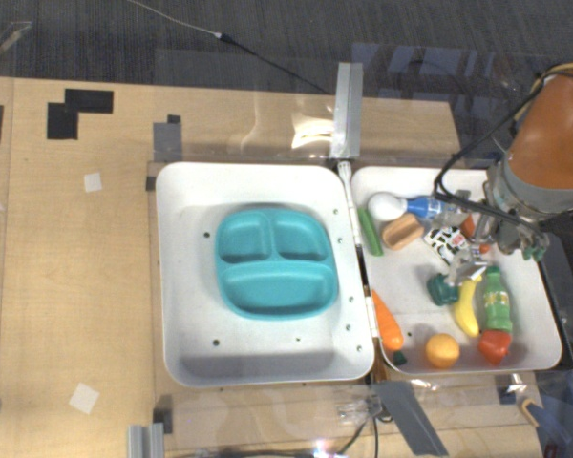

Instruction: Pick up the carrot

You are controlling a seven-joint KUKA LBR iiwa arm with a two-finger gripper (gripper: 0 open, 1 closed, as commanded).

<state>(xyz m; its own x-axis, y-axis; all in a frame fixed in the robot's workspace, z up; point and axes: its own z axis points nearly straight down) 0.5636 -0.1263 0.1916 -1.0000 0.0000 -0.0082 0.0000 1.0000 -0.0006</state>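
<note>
Two white bins sit side by side on the wooden worktop [67, 284], and the tool [468, 260] hangs over the right bin [544, 351] — in its upper right part, below the grey arm [530, 194] with its orange band [554, 132]. Whether the tool is spread or pressed together I cannot tell; the wrist and cables cover most of it. It sits just above the top of a yellow banana [468, 308] and close to a small dark green object [443, 290]. Just to its left lies a black-and-white patterned object [445, 242], and beyond that a tan, rounded piece [402, 231] beside a white ball [385, 204] with a blue part [425, 206] next to it.

Right of the banana stands a green bottle [496, 303] with a red item [494, 344] at its lower end. An orange fruit [442, 351] rests near the bin's front edge.

The carrot [388, 322] lies well apart from the tool, against the left wall of the right bin, in the lower left corner — orange, slanted, its thick end toward the front. A long green vegetable [368, 229] lies along the same wall farther back.

The left bin [181, 351] holds a teal divided plate [272, 260] with three compartments, set near its middle.
</note>
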